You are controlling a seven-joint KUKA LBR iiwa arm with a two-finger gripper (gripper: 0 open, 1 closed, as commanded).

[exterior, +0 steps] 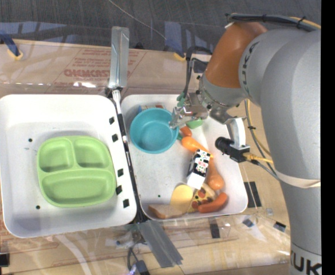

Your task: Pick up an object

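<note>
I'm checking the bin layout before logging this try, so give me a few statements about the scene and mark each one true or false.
1. The green divided tray lies in the left bin. True.
2. The blue bowl sits in the left bin. False: it is in the right bin, at its upper left.
3. The tool is over the right bin, beside the bowl. True.
4. The carrot lies on the green tray. False: it lies in the right bin, just right of the bowl.

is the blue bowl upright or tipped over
Upright. The blue bowl sits in the right bin with its round opening facing up and its inside showing, with nothing visible inside.
</note>
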